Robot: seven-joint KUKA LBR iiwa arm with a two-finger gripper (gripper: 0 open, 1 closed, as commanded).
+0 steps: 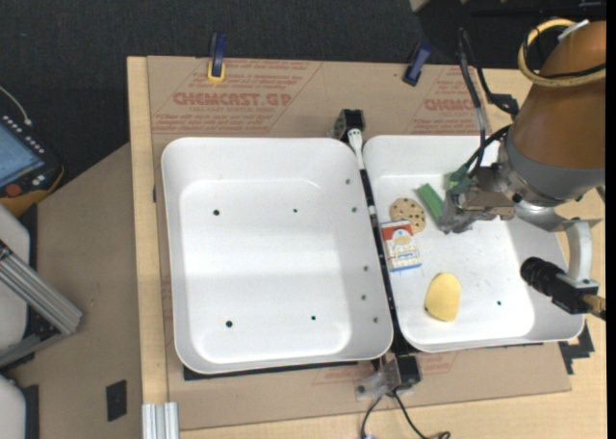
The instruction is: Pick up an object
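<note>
Cardboard-covered bench (241, 86), two white bins. Right bin (500, 326) holds a cookie (408, 212), a small packet (401, 245), a yellow lump (443, 296) and a green piece (430, 199). My gripper (454, 216) hangs beside the green piece, mid-bin; I can't tell its finger state. Approach step, I judge; next needs lowering squarely over one item.

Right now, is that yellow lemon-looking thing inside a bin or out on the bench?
Inside. The yellow lemon lies on the floor of the right bin, near its front edge, apart from the other items.
</note>
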